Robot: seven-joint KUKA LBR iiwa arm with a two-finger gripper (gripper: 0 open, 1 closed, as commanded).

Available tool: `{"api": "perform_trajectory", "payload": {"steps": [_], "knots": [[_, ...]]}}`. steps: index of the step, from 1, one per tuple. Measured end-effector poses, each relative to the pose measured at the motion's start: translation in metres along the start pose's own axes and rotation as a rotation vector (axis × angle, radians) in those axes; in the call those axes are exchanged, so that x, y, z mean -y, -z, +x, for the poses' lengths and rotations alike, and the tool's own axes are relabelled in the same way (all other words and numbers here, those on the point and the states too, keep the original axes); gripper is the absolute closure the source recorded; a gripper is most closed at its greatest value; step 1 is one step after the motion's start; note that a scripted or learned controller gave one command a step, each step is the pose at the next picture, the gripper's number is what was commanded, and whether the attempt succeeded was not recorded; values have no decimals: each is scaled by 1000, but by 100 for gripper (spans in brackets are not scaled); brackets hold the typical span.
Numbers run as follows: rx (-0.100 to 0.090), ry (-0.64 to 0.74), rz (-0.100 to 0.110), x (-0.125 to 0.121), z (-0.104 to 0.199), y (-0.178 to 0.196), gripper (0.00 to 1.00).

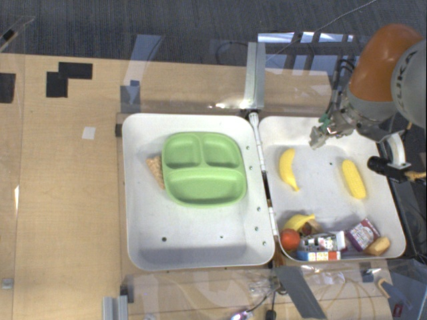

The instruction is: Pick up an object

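Along the near edge of the right bin (393,209) a cluster of small things is packed tight: a red ball (289,239), a second small banana (301,221), a flat white-and-blue packet (321,241), a purple carton (363,233) and a tan piece (379,246) in the near right corner, most of them touching. Farther in, on the bare middle of the same bin, a banana (287,169) lies toward the left wall and a corn cob (353,179) toward the right wall, well apart from each other. In the left bin (140,199) a green divided plate (203,168) rests on the floor with a brown wafer (155,171) tucked under its left rim. At the far edge of the right bin hangs the gripper (326,132), above empty floor, with nothing between its fingers; whether they are spread or closed I cannot tell at this size. The banana, the likeliest pick, lies nearer the camera than the gripper and to its left; the corn cob lies nearer and to its right. The risk, as I judge it, is a descent straight down from here closing on bare floor, or clipping the far wall; and a curved banana may roll or slip if grasped off-centre.
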State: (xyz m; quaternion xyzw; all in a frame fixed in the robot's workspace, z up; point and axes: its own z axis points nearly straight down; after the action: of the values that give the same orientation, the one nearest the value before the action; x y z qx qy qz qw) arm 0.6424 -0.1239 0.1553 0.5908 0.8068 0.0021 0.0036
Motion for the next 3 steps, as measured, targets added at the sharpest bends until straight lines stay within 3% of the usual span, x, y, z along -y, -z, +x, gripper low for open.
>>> {"api": "perform_trajectory", "payload": {"steps": [1,2,3], "knots": [[0,0,0,0,0,0,0],[11,43,-25,8,19,-44,0],[-1,-225,1,-34,21,13,0]]}}
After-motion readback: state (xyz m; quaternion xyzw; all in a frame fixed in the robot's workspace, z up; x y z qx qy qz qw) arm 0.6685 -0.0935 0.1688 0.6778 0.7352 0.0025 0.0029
